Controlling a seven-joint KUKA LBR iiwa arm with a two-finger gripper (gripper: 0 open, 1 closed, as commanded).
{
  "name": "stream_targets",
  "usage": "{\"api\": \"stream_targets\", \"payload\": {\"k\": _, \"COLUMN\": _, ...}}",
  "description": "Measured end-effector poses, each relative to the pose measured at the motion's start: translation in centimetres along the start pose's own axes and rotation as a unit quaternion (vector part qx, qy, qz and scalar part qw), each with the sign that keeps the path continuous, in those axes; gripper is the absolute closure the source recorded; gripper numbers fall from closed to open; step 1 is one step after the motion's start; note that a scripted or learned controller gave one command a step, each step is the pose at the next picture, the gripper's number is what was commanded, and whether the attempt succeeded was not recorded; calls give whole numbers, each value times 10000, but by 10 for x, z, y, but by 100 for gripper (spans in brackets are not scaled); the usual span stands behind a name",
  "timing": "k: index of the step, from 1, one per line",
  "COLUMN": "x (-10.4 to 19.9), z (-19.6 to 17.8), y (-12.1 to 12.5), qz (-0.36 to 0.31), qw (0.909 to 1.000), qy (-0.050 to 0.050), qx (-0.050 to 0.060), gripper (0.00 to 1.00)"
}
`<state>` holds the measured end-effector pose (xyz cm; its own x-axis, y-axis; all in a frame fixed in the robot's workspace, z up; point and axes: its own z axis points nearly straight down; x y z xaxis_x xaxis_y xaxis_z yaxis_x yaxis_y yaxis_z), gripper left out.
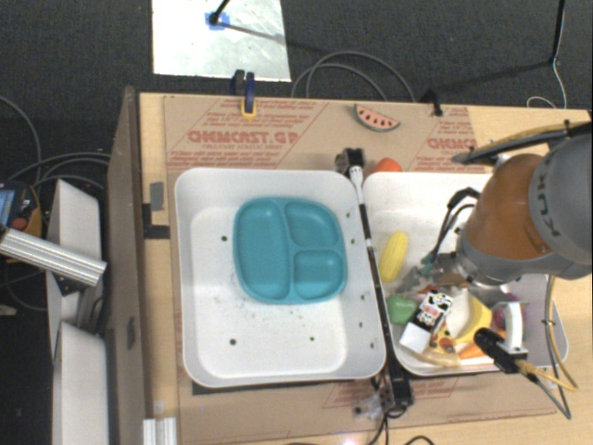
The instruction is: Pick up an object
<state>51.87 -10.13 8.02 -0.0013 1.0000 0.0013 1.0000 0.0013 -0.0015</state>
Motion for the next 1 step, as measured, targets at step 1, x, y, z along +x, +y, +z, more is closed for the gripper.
{"api": "stream_targets", "payload": {"k": 1, "x": -28, "z": -6, "y": 99, "qz": -22, "qw": 10000, "qy": -25, "qx": -65, "gripper": 0}}
